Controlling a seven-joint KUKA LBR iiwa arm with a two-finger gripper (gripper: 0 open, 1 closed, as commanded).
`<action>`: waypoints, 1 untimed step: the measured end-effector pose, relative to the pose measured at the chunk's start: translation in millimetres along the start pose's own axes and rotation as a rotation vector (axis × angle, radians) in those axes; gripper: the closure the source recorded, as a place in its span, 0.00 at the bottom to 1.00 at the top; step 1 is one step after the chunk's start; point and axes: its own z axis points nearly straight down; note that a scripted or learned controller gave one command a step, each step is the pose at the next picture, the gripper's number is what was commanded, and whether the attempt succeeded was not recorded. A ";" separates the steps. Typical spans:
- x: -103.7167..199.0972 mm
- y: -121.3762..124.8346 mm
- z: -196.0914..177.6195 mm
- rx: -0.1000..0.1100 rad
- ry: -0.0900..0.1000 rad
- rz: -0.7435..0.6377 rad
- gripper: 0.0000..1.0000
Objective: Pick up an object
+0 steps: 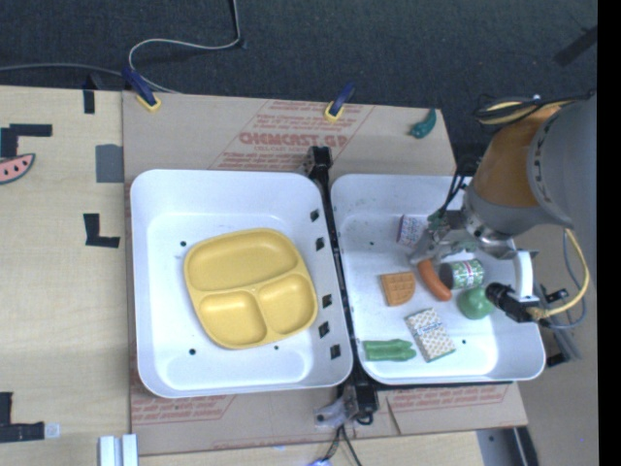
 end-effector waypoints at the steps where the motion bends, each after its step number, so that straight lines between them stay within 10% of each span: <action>1: 71.3 -60.8 -119.0 0.006 0.006 -0.002 1.00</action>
